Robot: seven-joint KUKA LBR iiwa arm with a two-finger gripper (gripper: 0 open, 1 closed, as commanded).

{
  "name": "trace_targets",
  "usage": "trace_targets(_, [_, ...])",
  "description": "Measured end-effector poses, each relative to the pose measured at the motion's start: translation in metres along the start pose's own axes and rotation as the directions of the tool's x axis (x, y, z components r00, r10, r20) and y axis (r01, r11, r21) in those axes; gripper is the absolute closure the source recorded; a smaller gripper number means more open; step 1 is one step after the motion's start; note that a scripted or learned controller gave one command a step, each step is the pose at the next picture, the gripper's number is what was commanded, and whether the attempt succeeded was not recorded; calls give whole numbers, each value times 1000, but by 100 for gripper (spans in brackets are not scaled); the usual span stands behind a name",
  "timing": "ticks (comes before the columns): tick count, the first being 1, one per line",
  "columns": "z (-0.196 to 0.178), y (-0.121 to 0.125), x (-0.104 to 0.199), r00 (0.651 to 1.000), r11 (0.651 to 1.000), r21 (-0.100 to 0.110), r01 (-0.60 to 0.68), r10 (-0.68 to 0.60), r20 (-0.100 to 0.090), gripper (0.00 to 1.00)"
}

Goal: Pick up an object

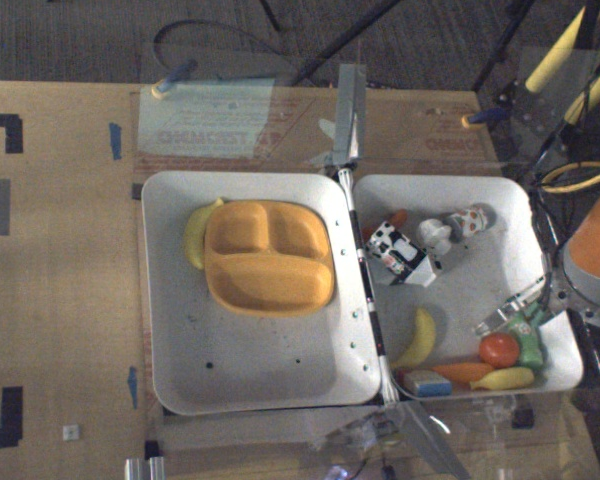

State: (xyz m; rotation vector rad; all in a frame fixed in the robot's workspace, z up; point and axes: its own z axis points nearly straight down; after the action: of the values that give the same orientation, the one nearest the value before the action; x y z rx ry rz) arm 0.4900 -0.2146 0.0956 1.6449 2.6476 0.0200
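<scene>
Reaching in from the right edge, the arm is bringing its gripper (507,315) low over the right bin (500,190), and whether it is open or closed on anything cannot be told from this slant. It is hanging just above and left of a cluster packed into the bin's near right corner: a round red tomato (498,348), a green piece (530,344) touching it, a yellow banana-like piece (507,378) along the wall, and an orange carrot (463,372) beside a small blue-and-pink block (427,383). Any of these could be serving as the object to pick up, and the tomato is looking like the nearest candidate.

The crowding is posing the main risk: a descent here is likely to be landing on two items at once or wedging against the bin wall, and the tomato's smooth rounded skin could be squirting sideways under pressure.

Farther left a curved yellow banana (418,337) is lying alone on bare white floor, an easier target. Near the bin's far side a black-and-white patterned box (397,252) is sitting against some pale small figures (458,226). Across the divider, the left bin (245,368) is carrying a glossy orange sectioned plate (269,256), moulded plastic by its look, lying over another yellow piece (194,236).
</scene>
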Motion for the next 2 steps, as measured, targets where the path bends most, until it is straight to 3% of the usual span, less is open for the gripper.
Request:
trace_targets(1, [-11,1,-3,1000,1000,-6,-3,3,9,100])
trace_targets(2, [-152,100,49,999,999,19,45,-45,-12,100])
